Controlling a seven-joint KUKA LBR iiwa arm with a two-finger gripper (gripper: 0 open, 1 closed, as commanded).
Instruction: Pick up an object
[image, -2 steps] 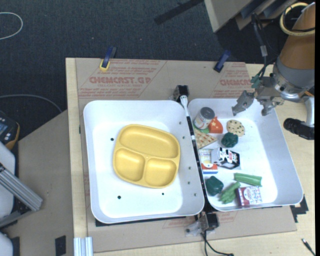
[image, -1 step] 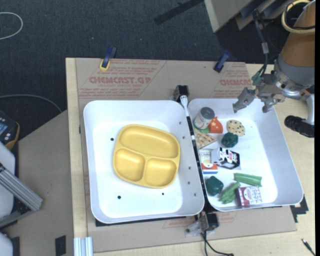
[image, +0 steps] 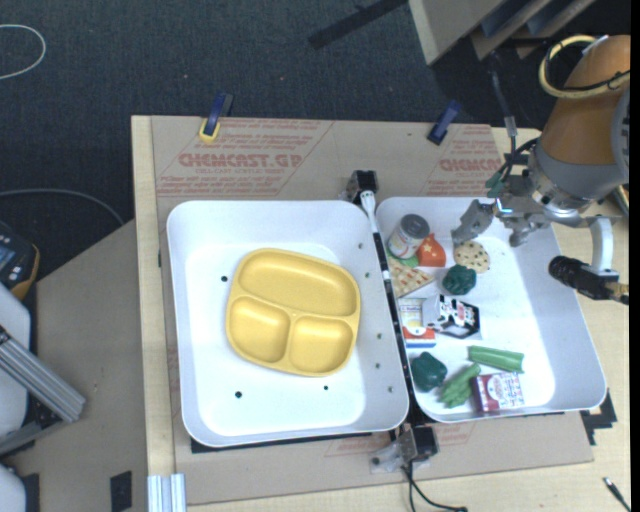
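My gripper (image: 495, 228) hovers over the back of the right bin (image: 565, 340), open, with nothing between its fingers. Its left finger (image: 470, 222) sits just above a round speckled cookie (image: 473, 257). Left of that are a small tin can (image: 408, 235), a red piece (image: 431, 252) and a tan waffle-like cracker (image: 408, 276). A dark green lump (image: 460, 279) lies below the cookie. Nearer the front lie a black-and-white packet (image: 458, 317), a green leafy piece (image: 428, 370), a green stick (image: 495, 356) and a red box (image: 498, 392).
The left bin (image: 195, 300) holds a yellow divided plate (image: 293, 310). A small white card (image: 414, 318) lies by the wall between the bins. Bare white floor shows along the right bin's right side. Clamps (image: 213, 118) pin the cardboard base at the back.
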